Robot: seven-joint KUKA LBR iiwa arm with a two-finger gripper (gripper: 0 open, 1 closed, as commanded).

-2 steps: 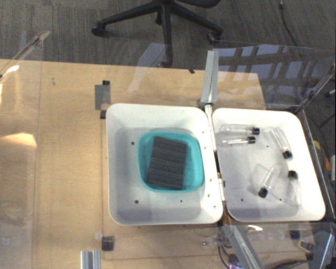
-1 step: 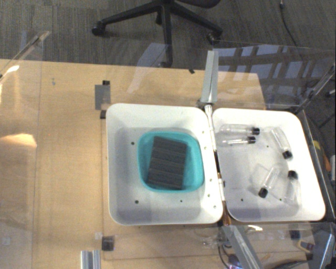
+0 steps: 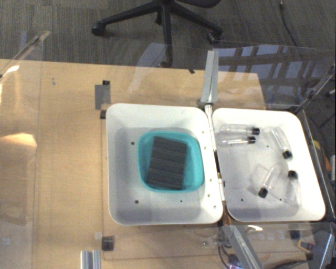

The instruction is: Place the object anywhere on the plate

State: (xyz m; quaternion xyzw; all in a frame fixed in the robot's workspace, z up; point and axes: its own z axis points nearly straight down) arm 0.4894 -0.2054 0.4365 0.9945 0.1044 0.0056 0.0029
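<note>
Two shallow white plastic bins sit side by side on the light wooden surface (image 3: pixel 58 173), their inner rims touching.

The left white bin (image 3: pixel 119 157) holds a turquoise square plate with rounded corners (image 3: pixel 195 157), set near the bin's middle. A dark grey ribbed rectangular block (image 3: pixel 167 162) lies flat on that plate, its long side running roughly top to bottom of the view with a slight tilt, and it stays within the plate's raised rim on all sides.

The right white bin (image 3: pixel 311 173) holds several clear plastic vials with black caps. Two of these lie almost parallel near the upper left corner (image 3: pixel 239 134), one lies tilted toward the upper right (image 3: pixel 281 143), and one lies lower toward the middle (image 3: pixel 266 184); a further black cap (image 3: pixel 292 174) shows near the right side, its tube hard to make out.

The state of the tool cannot be told from this view, nor can its position relative to the block.

A black office chair base (image 3: pixel 163 16) stands on the grey carpet beyond the surface.
</note>
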